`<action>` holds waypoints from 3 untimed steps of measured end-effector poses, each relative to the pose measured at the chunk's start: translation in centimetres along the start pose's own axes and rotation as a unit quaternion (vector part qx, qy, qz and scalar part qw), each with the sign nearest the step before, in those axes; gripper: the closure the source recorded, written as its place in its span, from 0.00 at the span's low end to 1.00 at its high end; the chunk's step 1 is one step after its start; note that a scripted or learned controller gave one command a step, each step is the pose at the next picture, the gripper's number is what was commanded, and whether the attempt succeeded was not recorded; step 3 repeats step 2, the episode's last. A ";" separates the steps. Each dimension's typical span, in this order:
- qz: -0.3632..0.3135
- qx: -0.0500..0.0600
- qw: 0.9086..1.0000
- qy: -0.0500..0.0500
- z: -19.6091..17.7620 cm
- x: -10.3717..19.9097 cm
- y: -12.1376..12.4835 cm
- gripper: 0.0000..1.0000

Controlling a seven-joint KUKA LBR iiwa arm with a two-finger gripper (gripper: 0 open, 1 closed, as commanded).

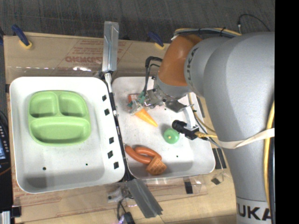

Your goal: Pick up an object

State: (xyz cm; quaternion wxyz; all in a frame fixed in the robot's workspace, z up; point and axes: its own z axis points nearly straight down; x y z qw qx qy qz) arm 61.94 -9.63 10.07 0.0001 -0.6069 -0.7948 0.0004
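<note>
In the right bin [201, 160], my gripper [141, 101] is down near the far left corner, just above the wide end of an orange carrot-like cone [146, 118]. A small red-and-green item [133, 100] lies right against the gripper's left side; whether it is held is unclear. A green ball [171, 136] rests in the middle of the bin beside a black part of the wrist [184, 128]. An orange sausage-shaped piece [139, 152] and a brown waffle-textured piece [157, 165] lie at the near edge.
The left bin [18, 171] holds a green divided tray [58, 117] in its far half. A metal divider [110, 45] stands between the bins. The big grey arm [233, 87] covers the right bin's right side.
</note>
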 end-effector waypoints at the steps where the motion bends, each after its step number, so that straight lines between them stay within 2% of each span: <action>1: -0.150 -0.002 0.989 -0.002 -4.7 -4.8 0.3 1.00; 2: 0.087 -0.001 0.996 0.000 -9.1 1.4 4.3 1.00; 3: 0.087 -0.001 0.996 0.000 -9.1 1.4 4.3 1.00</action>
